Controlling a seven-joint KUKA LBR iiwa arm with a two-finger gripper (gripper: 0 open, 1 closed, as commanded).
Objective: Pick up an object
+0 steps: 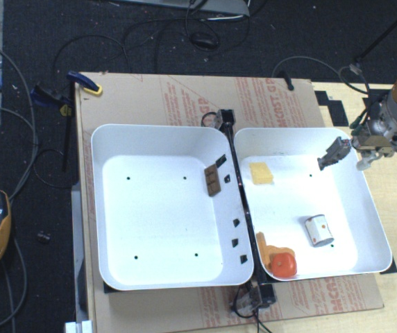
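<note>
The right bin holds a pale yellow block near its far left, a small white and grey cylinder toward the front, and an orange and red toy in the front left corner. A brown bar lies against the right wall of the left bin. My gripper hangs over the far right part of the right bin, open, with nothing between its fingers. One dark fingertip points left toward the bin's middle. The yellow block lies well to its left, and the cylinder sits nearer the front.
Both bins sit on a cardboard sheet on the bench. Black clips line the divider between the bins. Cables run across the dark floor behind. A blue and yellow clamp grips the cardboard's far left corner.
</note>
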